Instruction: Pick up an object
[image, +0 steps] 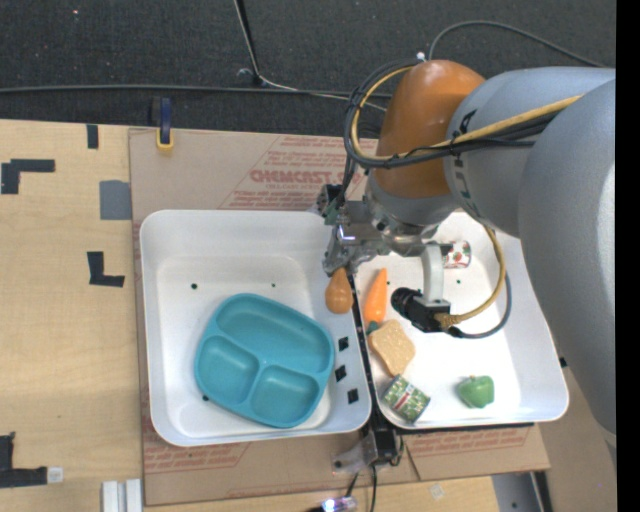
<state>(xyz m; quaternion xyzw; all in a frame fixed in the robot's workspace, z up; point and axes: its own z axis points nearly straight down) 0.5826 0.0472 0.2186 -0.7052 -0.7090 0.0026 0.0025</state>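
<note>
**benchwatcher:** Nearest the lens is the green-and-white packet (406, 398) at the front edge of the right bin (535, 395), with a green pepper-looking toy (477, 391) beside it and a slice of toast (392, 347) just behind. Left bin (165, 300) holds a blue divided tray (263, 359) and not much else.

**gripfan:** So where's the arm (480, 140) at? Has it grabbed anything?

**benchwatcher:** Gripper (345, 262) is down low, right over the wall between the two bins. An orange-brown pear-shaped thing (339, 291) hangs or sits directly under it, on the left-bin side of the divider, and a carrot (375, 297) lies just to the right of that. Honestly can't tell if the pincer is open or closed; the wrist blocks it, and I can't say the pear is actually between anything.

**gripfan:** So pick not done?

**benchwatcher:** I'd call it mid-attempt. Approach looks finished, since it's right on top of the pear. What's left is a confirmed grasp and a lift clear of the bin. The pear looks touching or nearly touching the bin wall, so that could make the grab awkward.

**gripfan:** Small red-and-white can (456, 255) at the back?

**benchwatcher:** Yep, sitting in the right bin behind the cable, untouched as far as I can see.
</note>
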